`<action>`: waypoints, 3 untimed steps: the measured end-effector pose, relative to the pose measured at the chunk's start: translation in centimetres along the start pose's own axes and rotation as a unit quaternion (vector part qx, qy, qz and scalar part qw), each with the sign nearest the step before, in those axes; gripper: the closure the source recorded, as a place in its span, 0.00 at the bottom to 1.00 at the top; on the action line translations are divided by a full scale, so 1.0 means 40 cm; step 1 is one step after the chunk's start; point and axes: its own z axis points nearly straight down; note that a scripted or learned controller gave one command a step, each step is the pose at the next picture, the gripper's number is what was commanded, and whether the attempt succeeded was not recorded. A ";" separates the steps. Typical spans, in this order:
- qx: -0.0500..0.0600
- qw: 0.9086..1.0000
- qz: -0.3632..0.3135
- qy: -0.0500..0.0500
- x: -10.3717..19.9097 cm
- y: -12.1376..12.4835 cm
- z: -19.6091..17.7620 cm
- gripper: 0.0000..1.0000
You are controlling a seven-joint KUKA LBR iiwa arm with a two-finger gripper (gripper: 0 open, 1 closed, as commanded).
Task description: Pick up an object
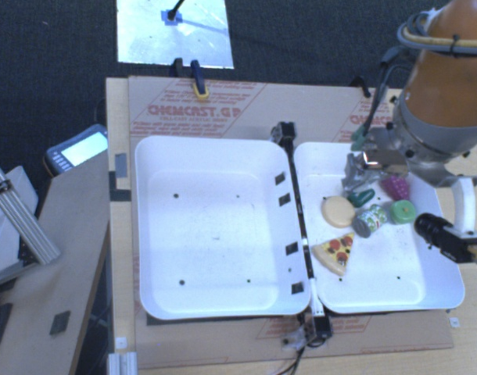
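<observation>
Camera view: board [193,109] lettering, perhaps "CHEMCAST"

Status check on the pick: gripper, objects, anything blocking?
Gripper low over right bin. Nothing seen held. Pizza slice, can, grapes close together beneath.

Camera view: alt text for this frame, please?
The arm's gripper hangs low in the right bin over a cluster: pale disc, can, grapes, green piece. A pizza slice lies nearer.
</observation>
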 end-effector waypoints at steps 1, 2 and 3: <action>-0.001 1.000 -0.002 0.000 0.000 0.002 -0.027 1.00; -0.003 1.000 -0.003 0.000 0.000 0.004 -0.054 1.00; -0.004 1.000 -0.005 0.000 0.000 0.007 -0.081 1.00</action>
